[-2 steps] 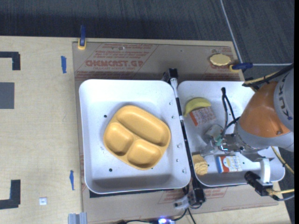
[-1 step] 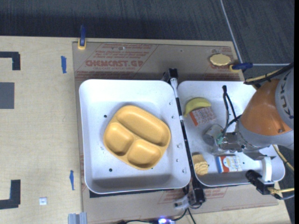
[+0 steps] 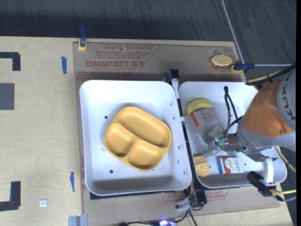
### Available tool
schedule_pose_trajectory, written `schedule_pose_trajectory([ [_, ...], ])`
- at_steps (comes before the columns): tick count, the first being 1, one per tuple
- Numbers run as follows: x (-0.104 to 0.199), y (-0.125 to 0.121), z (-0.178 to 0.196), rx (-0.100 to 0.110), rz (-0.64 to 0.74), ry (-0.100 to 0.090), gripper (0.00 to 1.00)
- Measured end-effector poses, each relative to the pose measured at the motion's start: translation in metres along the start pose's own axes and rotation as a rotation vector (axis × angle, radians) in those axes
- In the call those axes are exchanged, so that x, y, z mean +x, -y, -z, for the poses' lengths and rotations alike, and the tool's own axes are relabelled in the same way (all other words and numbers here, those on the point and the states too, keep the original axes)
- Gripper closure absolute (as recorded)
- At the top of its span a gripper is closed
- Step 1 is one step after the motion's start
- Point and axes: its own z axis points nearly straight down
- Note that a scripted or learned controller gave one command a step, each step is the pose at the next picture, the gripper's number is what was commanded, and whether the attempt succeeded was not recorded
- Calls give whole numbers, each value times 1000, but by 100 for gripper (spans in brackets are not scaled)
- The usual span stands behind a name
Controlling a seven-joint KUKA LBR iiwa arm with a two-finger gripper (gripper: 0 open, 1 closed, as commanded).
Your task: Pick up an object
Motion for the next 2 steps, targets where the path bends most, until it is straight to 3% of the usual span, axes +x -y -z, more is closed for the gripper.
schedule_pose_trajectory([
  [1, 0, -1, 10, -4, 0, 1, 100],
  [2, 0, -1, 10, -4, 0, 1, 0],
])
